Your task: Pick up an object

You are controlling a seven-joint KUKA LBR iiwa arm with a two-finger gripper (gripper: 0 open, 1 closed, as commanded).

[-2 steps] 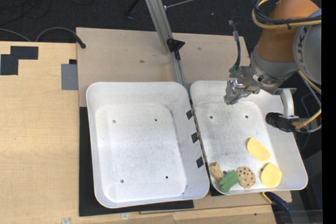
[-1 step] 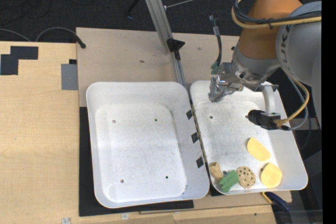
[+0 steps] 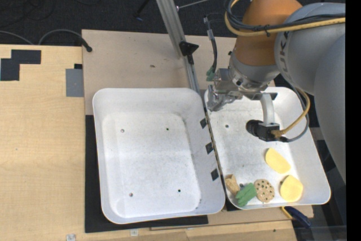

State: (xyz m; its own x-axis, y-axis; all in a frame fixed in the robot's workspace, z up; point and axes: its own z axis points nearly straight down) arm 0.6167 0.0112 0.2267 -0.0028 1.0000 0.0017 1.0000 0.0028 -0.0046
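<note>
Gripper (image 3: 217, 100) hangs over the right bin's (image 3: 316, 192) far-left corner; its grip cannot be told. Nothing looks picked: yellow pieces (image 3: 277, 160), cookie (image 3: 263, 189) and green item (image 3: 246, 194) lie along the near edge.

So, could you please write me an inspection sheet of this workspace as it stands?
Surface: bench bears left bin and right bin side by side.
Job's things: two yellow pieces, round cookie, green piece and tan piece, all near the right bin's front edge.
Clutter: nothing seen.
Grippers: gripper at the right bin's back-left corner, away from the things.
Cables: yellow cable looping off the wrist.
Surroundings: aluminium rail slanting over the bench; dark floor behind.
</note>
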